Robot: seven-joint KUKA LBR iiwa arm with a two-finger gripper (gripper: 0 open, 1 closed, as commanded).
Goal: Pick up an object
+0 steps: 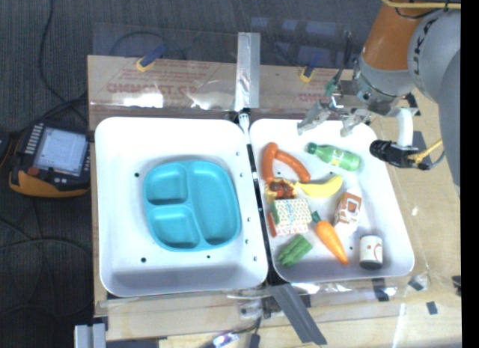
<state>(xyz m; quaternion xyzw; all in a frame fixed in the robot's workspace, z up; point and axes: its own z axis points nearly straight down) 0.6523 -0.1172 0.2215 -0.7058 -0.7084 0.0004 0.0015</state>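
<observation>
The right bin holds a pile of toy food: a green bottle, an orange sausage, a yellow banana, a checkered box, a carrot, a green pepper, a small carton and a grey can. My gripper hangs over the bin's far edge, above and a little left of the green bottle. Its two fingers are spread apart with nothing between them.
The left bin holds a blue divided plate. A metal strip and a cardboard sheet lie behind the bins. A handheld controller sits on the floor at the far left.
</observation>
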